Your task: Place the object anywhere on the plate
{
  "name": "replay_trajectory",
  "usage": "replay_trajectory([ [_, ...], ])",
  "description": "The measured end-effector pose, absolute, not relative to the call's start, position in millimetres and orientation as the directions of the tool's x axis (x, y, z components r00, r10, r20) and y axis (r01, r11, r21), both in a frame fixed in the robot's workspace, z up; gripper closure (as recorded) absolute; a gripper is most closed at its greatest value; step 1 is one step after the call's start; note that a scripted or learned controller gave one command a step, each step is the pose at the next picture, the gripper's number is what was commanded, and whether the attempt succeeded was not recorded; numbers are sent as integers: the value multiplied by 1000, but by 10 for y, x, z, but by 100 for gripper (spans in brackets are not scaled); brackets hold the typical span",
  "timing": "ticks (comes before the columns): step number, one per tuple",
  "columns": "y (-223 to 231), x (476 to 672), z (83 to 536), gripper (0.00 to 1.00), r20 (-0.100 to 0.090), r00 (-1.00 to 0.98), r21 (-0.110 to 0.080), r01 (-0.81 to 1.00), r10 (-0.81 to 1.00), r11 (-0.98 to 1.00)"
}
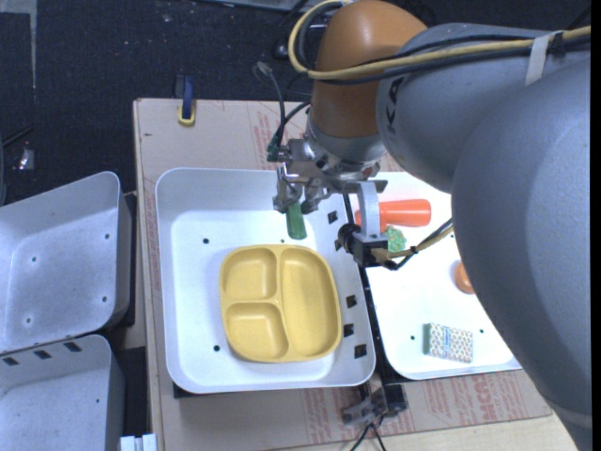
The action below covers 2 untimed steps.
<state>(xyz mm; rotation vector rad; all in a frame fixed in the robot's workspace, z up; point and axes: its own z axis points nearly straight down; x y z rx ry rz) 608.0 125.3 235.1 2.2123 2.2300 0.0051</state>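
The gripper hangs over the far part of the left bin, with a small green object pinched between its fingers and pointing down. Just below and toward the camera from the gripper lies the yellow plate, three-sectioned, its far rim close under the green object but not touching it. To the gripper's right, in the right bin, an orange carrot lies near the wrist; farther off sits a patterned sponge.
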Motion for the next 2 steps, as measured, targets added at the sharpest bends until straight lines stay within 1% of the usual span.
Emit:
replay_trajectory([
  [1,1417,5998,2230,100,-1,-5,-2,1000,1000,5],
  [2,1408,6002,2235,0,-1,-4,-1,1000,1000,4],
])
